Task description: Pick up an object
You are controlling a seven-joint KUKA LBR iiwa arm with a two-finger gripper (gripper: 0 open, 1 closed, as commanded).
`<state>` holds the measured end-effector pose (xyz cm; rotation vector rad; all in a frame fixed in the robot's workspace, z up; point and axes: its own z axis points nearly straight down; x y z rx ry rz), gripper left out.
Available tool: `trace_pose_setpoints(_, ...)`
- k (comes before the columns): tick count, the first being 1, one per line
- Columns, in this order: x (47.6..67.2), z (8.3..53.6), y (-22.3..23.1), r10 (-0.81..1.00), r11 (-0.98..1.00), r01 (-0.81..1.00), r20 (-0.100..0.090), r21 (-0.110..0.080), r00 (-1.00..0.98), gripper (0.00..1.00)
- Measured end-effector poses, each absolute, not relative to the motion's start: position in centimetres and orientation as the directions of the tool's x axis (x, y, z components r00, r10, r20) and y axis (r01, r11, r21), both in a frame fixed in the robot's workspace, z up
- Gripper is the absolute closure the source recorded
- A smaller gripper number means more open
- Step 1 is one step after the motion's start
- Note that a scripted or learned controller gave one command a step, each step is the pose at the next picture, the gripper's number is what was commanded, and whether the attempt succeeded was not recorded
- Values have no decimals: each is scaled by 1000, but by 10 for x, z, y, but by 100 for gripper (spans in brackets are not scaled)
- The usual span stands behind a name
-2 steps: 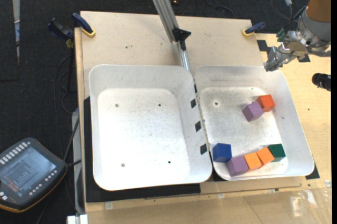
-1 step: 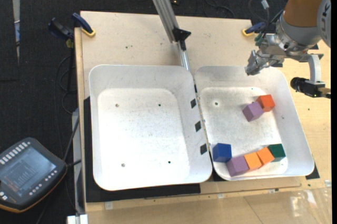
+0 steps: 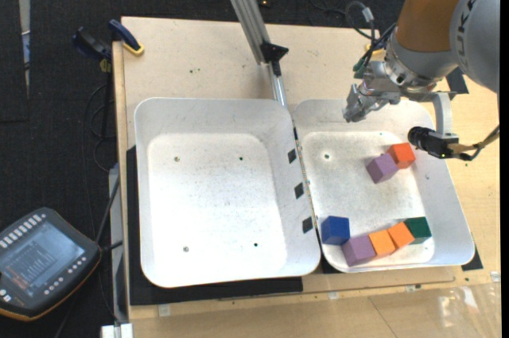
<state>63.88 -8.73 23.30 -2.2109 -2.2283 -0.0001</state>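
While nothing is lifted yet, the pick is all still to do. Along the right bin's (image 3: pixel 453 245) near edge sit blue cube (image 3: pixel 335 230), purple cube (image 3: pixel 359 249), orange cube (image 3: pixel 382 241), green cube (image 3: pixel 417 230). Mid-bin: purple block (image 3: pixel 382 168) touching orange block (image 3: pixel 402 155). Gripper (image 3: pixel 355 110) hangs above the far edge; finger state: cannot tell.
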Motion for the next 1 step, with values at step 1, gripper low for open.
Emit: trace_pose_setpoints(1, 628, 226, -28, 1000, 9, 1000, 3, -2, -9, 100)
